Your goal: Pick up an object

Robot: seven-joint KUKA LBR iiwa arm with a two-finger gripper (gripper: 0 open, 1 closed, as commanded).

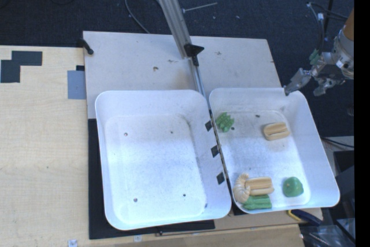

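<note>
The right bin [312, 124] holds several small objects. A tan bread-like piece [276, 131] lies near its right wall. A green leafy piece [224, 122] sits by the left wall. At the front lie a tan hot-dog-like piece [254, 185], a flat green piece [258, 202] just below it, and a round green lump [293, 187]. My gripper [307, 80] hangs beyond the bin's far right corner, outside the rim, with its two fingers spread apart and nothing between them.
The left bin [110, 124] stands beside the right one, with black clips [211, 150] along the shared wall. A metal rail [173, 11] slants across the grey board behind the bins. A wooden surface [40, 153] lies to the left.
</note>
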